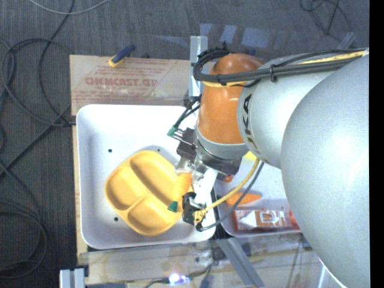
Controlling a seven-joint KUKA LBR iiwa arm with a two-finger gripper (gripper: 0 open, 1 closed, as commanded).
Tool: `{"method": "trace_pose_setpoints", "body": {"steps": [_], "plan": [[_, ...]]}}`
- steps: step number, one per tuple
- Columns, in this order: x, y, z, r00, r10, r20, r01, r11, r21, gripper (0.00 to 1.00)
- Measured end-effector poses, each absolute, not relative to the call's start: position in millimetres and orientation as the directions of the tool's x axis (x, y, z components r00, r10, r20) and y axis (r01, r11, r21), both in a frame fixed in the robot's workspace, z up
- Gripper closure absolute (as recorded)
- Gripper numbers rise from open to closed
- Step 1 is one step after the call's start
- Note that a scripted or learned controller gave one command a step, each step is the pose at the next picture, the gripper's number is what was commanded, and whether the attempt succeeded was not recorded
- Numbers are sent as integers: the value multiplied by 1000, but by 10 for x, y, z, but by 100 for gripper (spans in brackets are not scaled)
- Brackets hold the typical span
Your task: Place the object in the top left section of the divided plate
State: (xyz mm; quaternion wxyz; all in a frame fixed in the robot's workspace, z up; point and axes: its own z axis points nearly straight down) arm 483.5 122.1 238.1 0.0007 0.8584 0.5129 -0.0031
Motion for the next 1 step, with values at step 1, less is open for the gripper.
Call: {"method": "trace_pose_setpoints", "body": {"steps": [1], "plan": [[4823,1246,2073,378,926,-6,926,-378,-6,100]]}}
